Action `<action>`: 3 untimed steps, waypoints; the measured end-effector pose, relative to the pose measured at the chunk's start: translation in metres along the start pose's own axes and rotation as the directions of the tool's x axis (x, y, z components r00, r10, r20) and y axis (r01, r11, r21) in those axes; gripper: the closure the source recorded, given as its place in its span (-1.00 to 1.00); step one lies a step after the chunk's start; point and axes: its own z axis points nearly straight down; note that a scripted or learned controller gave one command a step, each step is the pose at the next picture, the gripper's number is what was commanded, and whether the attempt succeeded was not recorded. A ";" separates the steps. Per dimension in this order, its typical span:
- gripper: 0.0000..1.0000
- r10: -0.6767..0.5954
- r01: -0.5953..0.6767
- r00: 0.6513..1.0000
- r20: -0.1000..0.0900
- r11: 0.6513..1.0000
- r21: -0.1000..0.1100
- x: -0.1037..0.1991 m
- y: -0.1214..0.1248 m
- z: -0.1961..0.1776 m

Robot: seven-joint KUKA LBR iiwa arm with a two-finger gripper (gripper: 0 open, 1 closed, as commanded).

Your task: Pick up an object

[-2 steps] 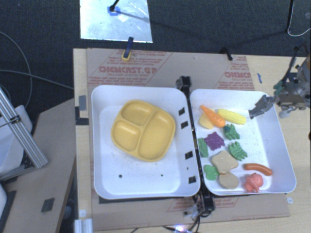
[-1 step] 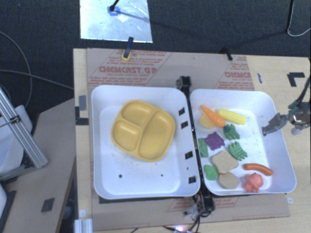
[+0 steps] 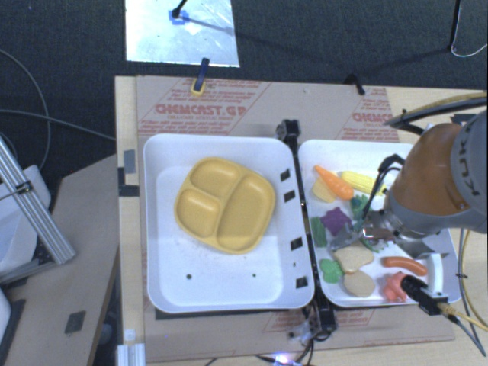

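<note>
The right bin holds several toy foods: an orange carrot, a yellow corn cob, a purple piece, green pieces, tan bread-like pieces, a red sausage and a pinkish piece. My gripper hangs low over the middle of this bin, just right of the purple piece and above a tan piece. The arm's orange band and grey wrist cover the bin's right part.
The left bin holds a yellow divided plate. A black divider with clips runs between the bins. A metal frame stands at the left, and cables lie near the bench's front edge.
</note>
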 end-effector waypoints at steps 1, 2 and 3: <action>-1.00 0.000 0.000 1.000 0.004 1.000 -0.016 0.038 -0.007 -0.061; -1.00 0.002 -0.002 1.000 0.005 1.000 -0.013 0.053 -0.007 -0.058; -1.00 0.004 -0.004 1.000 0.005 1.000 -0.014 0.056 -0.007 -0.058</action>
